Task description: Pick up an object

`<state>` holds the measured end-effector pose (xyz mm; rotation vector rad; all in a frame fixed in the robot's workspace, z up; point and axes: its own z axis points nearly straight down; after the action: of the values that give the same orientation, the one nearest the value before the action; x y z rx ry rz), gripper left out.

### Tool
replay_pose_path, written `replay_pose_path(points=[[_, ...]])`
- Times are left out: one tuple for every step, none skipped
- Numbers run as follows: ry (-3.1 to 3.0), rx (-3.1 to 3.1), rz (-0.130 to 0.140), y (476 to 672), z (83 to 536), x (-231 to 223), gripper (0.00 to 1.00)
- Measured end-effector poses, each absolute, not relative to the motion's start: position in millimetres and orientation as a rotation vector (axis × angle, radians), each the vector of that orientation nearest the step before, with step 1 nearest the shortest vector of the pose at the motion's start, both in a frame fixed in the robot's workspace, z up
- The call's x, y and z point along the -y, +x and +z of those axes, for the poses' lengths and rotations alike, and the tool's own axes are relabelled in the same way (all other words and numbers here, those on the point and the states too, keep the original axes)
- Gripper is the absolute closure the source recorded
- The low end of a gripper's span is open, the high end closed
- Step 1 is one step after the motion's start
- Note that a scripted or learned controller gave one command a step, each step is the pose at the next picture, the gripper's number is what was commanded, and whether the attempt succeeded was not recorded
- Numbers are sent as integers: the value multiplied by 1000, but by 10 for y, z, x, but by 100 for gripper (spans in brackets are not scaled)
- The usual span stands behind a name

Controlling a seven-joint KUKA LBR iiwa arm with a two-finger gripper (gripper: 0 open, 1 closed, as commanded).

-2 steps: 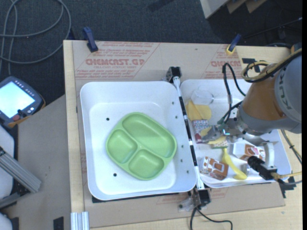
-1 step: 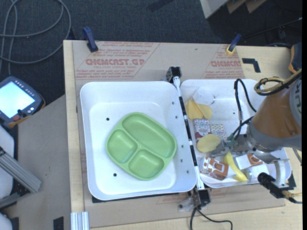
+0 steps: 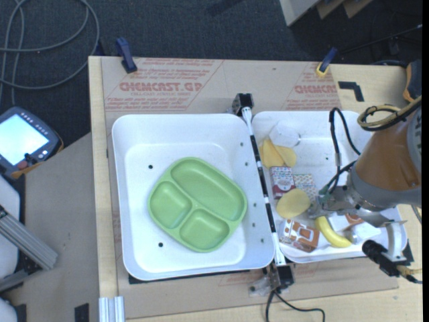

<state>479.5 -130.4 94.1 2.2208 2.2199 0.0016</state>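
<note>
The right bin (image 3: 315,123) holds several small items. A white lump (image 3: 285,136) lies at its far end, with pale yellow pieces (image 3: 276,154) just below it. A printed red and white packet (image 3: 284,179) sits mid-bin beside a round yellow piece (image 3: 293,203). A yellow banana (image 3: 333,233) and a brown and white snack packet (image 3: 299,233) lie at the near edge. My gripper (image 3: 330,205) hangs low over the bin's near right part, just above the banana and right of the round yellow piece. Its tip is hidden under the wrist.
The left bin (image 3: 134,139) carries a green divided plate (image 3: 196,204). A black divider strip (image 3: 258,173) runs between the bins. The arm's orange band (image 3: 389,159) and a black cable (image 3: 334,139) loop over the right bin's right side. Clamps (image 3: 125,54) grip the far board edge.
</note>
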Motion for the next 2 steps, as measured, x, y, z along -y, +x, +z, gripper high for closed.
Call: replay_pose_path(points=[[2219,-2223,2,5124,1849,561,100],[2220,-2223,0,5119,1845,568,0]])
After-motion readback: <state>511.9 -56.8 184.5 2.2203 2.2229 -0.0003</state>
